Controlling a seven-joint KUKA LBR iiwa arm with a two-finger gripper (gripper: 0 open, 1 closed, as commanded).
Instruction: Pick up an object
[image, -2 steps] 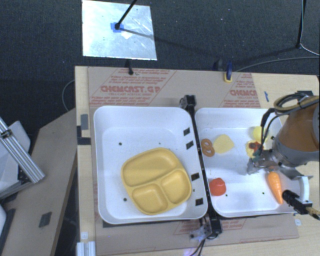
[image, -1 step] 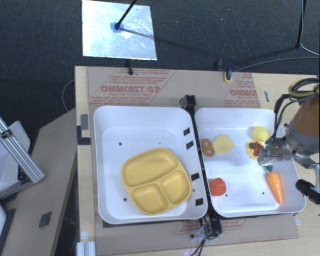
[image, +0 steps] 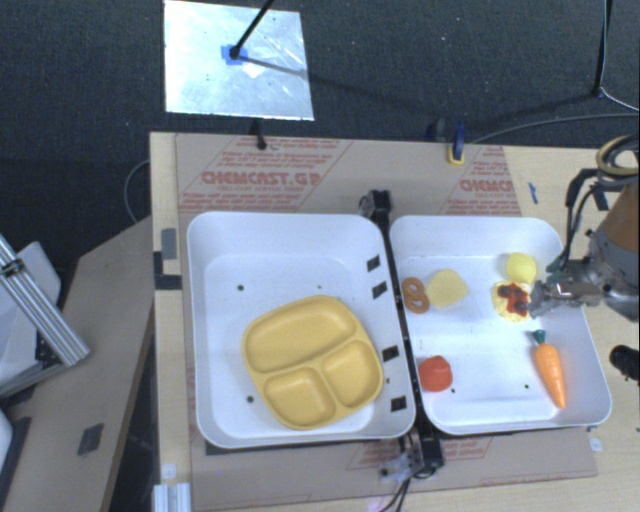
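The brown protective sheet (image: 300, 170) that covers the bench under the two bins carries red printing — the brand word "CHEMCAST" followed by "GP", repeated across it. The clearest instance lies left of centre, just above the left bin (image: 215, 300), running level. Another stands near the sheet's upper right, by the right bin (image: 470, 232), and reads "CHEMCAST" as well — its last letters are hard to make out. Fainter red lines slant across the sheet between and above these, too small and blurred to read.
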